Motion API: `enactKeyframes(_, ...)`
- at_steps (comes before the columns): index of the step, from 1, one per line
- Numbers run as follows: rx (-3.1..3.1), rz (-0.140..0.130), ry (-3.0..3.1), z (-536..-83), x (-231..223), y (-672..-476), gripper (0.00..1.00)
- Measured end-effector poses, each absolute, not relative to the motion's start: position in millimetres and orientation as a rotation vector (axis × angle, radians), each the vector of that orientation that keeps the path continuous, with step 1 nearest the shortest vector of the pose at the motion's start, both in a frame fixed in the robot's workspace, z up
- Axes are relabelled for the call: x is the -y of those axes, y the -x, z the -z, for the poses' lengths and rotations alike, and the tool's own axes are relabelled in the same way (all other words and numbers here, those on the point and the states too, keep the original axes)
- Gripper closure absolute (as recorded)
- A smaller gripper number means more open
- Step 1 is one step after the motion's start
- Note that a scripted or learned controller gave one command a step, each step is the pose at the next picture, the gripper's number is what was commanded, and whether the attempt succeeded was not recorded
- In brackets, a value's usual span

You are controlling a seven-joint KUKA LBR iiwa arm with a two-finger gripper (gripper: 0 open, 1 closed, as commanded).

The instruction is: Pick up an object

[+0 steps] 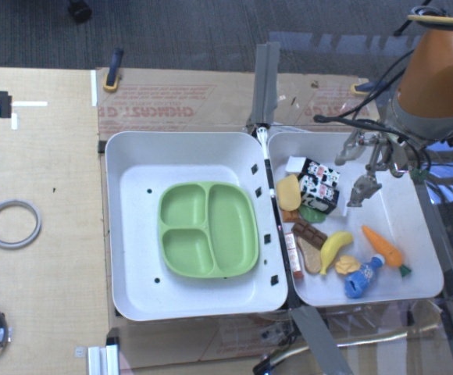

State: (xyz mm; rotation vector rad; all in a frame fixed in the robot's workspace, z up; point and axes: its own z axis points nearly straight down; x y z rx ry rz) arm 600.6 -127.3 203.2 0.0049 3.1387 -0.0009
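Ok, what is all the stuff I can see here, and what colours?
plate: 1, green, three sections, in the left bin
left bin: 1, white
right bin: 1, white
carrot: 1, orange, right bin
banana: 1, yellow, right bin
bottle: 1, blue, right bin front
box: 1, black and white, right bin back
tape ring: 1, grey, on the bench at left
arm: 1, grey with orange band, at right
tool: 1, grey, above the right bin

claw (365, 184) above right bin (422, 233), carrot (383, 247)
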Motion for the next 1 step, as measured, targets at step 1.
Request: enactKeyframes(1,-3.073,0.003,-0.547,-120.2,154.3,-612.2,0.0)
